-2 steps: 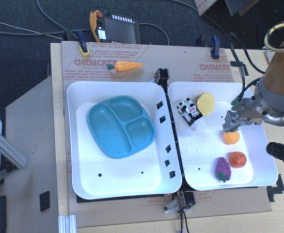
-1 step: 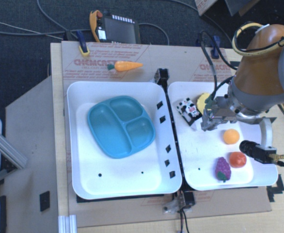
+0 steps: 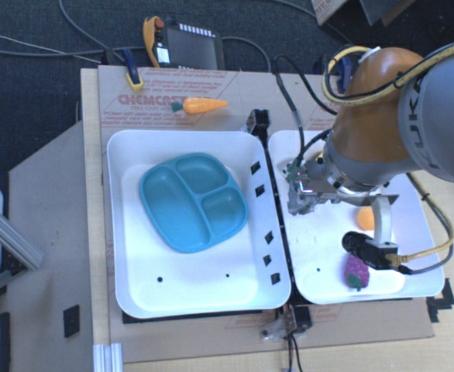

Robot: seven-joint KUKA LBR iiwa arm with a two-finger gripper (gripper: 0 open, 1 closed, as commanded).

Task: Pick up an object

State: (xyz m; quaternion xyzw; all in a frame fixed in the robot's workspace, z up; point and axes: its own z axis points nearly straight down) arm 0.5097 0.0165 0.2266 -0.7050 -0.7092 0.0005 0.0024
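My gripper (image 3: 298,198) hangs low over the left side of the right bin (image 3: 318,289), close to the wall between the two bins. An orange object (image 3: 364,218) lies in that bin to the gripper's right, partly hidden by the wrist. Nearer the front right corner lies a purple toy with a green tip (image 3: 356,272). I see nothing between the gripper and the bin floor beneath it.
The left bin (image 3: 134,281) holds a blue divided plate (image 3: 194,201). A toy carrot (image 3: 199,106) lies on the cardboard behind the bins. Black clips (image 3: 259,121) line the shared wall. The arm's bulk covers the back of the right bin.
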